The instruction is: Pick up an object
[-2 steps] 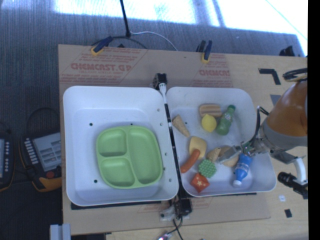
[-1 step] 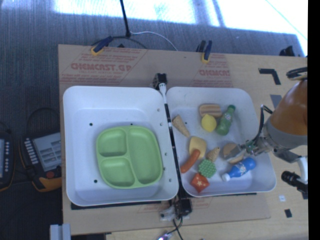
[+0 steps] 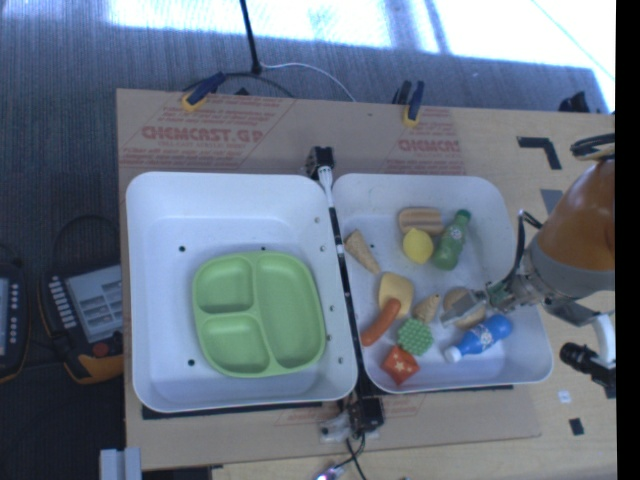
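Note:
The right bin (image 3: 500,203) holds several toy foods. A hot dog (image 3: 420,218), a yellow lemon (image 3: 417,245) and a green bottle (image 3: 451,240) lie at the back. A tan cone (image 3: 361,252), a yellow wedge (image 3: 395,290), an orange sausage (image 3: 379,322), a green ball (image 3: 415,337) and a red cube (image 3: 399,365) sit toward the bin's left and front. A blue-and-white bottle (image 3: 480,337) lies at the front right. My gripper (image 3: 476,306) is low in the bin, right beside a small brown piece (image 3: 458,300) and just above the blue bottle.
The left bin (image 3: 160,218) bears a green divided plate (image 3: 260,313). A tan piece (image 3: 428,308) lies left of the gripper. The arm's grey and orange body (image 3: 580,238) hangs over the right bin's right rim. Clamps and a cable sit at the bench's back edge.

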You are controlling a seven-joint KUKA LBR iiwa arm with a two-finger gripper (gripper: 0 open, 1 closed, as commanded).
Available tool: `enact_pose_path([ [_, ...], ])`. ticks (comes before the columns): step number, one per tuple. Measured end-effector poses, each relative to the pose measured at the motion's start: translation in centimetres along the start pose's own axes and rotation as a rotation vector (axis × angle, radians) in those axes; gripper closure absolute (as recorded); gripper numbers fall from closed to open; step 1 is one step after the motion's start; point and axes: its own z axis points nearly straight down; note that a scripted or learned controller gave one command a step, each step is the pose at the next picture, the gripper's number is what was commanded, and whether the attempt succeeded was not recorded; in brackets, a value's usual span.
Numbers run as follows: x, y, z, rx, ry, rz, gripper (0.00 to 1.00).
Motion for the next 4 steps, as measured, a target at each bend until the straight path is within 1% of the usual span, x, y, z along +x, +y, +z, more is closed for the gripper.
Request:
enact_pose_path([
  [1,7.3,2.7,0.2,0.017,-0.006,0.075,0.00],
  [2,1.4,10.6,1.5,0.009,-0.012,-0.033,0.00],
  [3,2.9,14.9,1.6,0.017,-0.013,-0.192,0.00],
  [4,8.2,11.0,1.5,0.007,-0.014,-0.210,0.00],
])
